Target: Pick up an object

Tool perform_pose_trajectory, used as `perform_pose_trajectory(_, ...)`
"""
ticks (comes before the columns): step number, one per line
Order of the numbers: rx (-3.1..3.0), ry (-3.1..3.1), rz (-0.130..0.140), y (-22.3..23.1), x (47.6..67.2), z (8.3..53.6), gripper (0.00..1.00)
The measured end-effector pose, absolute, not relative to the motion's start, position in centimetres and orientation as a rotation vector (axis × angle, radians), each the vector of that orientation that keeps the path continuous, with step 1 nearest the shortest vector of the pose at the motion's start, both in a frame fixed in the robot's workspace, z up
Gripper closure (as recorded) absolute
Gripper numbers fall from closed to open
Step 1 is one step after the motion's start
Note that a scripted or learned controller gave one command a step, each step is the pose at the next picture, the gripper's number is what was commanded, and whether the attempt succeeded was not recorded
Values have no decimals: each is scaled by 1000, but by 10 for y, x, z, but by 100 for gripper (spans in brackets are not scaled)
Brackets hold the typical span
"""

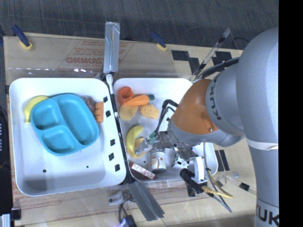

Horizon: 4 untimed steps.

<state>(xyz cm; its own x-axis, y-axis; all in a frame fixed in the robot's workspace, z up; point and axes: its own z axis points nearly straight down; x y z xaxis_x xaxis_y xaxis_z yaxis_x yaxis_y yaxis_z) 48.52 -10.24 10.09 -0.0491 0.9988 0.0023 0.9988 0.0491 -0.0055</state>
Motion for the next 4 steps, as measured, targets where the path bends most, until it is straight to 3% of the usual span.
perform_pose_trajectory(1,-2311,-2130,-1,-131,517,93,0)
perform_pose_trajectory(2,-2302,-2138,-2,-119,503,143,0)
perform_pose_trajectory(3,-2292,-2146,0,-147,477,92,0)
perform_pose_trajectory(4,-2288,-2150,0,-147,478,102,100)
